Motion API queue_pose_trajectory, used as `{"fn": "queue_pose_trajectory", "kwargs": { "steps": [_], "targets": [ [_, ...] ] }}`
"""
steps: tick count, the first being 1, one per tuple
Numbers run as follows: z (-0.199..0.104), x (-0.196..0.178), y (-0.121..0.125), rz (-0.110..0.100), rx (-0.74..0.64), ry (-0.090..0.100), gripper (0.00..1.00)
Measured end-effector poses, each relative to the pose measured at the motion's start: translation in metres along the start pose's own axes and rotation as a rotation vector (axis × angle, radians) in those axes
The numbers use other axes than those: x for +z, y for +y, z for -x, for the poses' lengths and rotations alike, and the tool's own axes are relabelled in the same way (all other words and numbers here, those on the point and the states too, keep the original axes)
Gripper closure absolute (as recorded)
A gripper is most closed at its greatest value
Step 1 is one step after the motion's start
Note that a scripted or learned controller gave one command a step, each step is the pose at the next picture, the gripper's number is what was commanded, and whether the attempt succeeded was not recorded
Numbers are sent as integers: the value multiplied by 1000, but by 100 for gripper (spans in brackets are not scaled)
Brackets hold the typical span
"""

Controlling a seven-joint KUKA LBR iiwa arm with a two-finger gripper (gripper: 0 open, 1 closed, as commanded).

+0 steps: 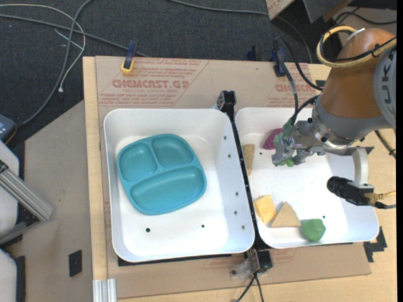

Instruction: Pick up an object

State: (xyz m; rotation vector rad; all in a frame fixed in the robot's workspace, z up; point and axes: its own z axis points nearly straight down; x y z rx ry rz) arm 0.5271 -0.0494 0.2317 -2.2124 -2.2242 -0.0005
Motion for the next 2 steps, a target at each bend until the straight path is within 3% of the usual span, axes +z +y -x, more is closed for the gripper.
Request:
{"fn": "queue_pose_trajectory", "kwargs": {
  "steps": [2],
  "targets": [
    [-100, 11, -19, -1, 2, -1, 100]
  ]
}}
